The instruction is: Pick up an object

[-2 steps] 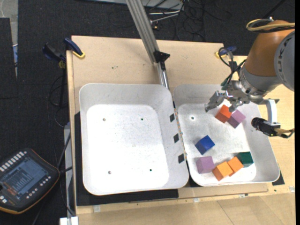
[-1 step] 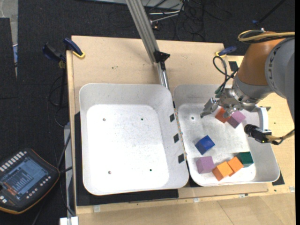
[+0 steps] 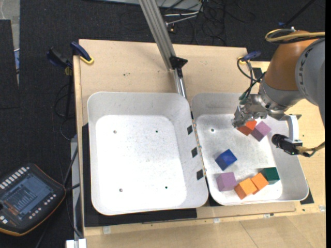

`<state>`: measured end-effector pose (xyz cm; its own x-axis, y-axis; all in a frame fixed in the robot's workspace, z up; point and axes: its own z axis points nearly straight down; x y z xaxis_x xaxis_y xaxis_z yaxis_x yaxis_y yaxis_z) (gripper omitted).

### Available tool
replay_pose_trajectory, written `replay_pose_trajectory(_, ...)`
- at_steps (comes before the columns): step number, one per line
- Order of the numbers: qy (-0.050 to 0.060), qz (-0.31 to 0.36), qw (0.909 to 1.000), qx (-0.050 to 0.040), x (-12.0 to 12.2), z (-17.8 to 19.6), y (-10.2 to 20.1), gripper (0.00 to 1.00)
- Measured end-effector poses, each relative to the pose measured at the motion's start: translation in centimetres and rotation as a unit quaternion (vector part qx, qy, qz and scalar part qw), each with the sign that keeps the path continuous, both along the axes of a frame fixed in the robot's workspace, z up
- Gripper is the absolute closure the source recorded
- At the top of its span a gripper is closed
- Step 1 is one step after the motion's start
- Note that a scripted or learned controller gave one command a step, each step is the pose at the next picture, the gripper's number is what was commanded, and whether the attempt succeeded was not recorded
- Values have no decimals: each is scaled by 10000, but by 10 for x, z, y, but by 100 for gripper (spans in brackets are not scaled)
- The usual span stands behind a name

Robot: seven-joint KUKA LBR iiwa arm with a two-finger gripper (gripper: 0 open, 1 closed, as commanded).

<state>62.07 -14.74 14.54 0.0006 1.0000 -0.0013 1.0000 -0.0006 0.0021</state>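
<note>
Gripper (image 3: 244, 119) low in the right bin (image 3: 207, 107), at its far side, touching an orange block (image 3: 249, 126) beside a purple block (image 3: 261, 130); jaw state cannot be told; no lift evident; 4 further blocks lie nearer.

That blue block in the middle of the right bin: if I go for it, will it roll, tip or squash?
The blue block looks like a flat-faced cube, so it should probably slide, not roll. It sits low and squat, so tipping seems unlikely. It holds crisp edges, which suggests it is stiff. It lies apart from the purple block, leaving room for the fingers.
</note>
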Motion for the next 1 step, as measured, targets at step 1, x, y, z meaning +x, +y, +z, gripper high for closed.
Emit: replay_pose_trajectory(1,-27,19,10000,-1,3,62,6,100)
